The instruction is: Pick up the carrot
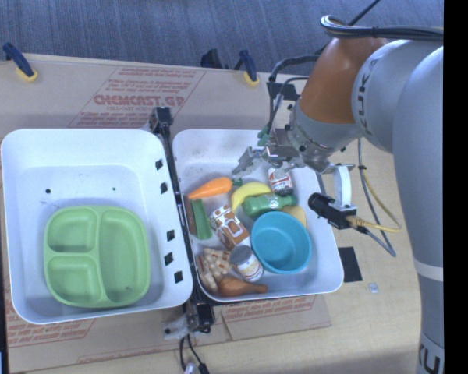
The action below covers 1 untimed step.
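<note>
Camera view: I see claw over rt bin, above carrot; grip state can't tell.

The one camera sat high above the bench and looked down at a slant. It faced the two white bins, the left bin and the right bin, and both fit inside the picture. It was far enough back to see the floor past the bench. The arm came in from the right and looked big, so it was probably nearer the camera.
</note>
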Available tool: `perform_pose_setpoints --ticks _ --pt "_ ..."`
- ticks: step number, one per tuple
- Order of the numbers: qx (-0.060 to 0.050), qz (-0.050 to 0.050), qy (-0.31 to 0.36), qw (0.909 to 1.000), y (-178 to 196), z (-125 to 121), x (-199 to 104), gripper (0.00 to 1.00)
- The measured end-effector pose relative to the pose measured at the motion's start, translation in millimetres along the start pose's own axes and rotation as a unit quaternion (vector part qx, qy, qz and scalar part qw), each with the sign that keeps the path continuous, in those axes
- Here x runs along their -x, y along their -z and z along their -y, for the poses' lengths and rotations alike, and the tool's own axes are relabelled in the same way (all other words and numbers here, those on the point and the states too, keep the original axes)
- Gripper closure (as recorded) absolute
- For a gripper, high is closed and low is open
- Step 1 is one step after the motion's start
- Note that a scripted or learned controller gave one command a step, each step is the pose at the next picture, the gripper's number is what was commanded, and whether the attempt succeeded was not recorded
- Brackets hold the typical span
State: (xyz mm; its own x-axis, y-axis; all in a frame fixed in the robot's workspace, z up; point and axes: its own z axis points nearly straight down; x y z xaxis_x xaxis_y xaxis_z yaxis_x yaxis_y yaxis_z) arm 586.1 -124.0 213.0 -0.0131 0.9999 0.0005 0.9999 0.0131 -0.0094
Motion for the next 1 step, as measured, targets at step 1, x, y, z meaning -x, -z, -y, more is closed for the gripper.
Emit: perform_pose_setpoints --ticks 1 --pt "-0.002 0.000 0.115 0.9934 -85.1 -21.5 -23.9 0.00"
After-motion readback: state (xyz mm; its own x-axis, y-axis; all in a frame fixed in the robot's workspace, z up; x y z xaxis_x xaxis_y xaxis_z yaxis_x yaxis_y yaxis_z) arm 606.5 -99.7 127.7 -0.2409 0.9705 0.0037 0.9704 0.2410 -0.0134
